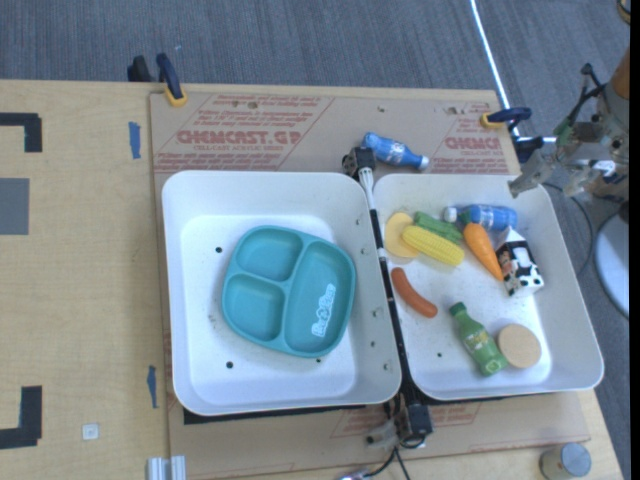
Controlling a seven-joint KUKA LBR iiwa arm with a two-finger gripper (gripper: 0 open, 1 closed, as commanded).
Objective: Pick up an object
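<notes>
A divided tray sits in the left bin. The right bin holds a corn cob at the far side, a carrot to its right, a sausage nearer, and a bottle beside a round cookie nearest.

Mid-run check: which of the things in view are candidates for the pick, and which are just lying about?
Pick candidates, all in the right bin: corn cob, carrot, sausage, green bottle, blue bottle, cow toy, tan disc.

Lying about: teal divided plate in the left bin; blue bottle outside the bins.
</notes>
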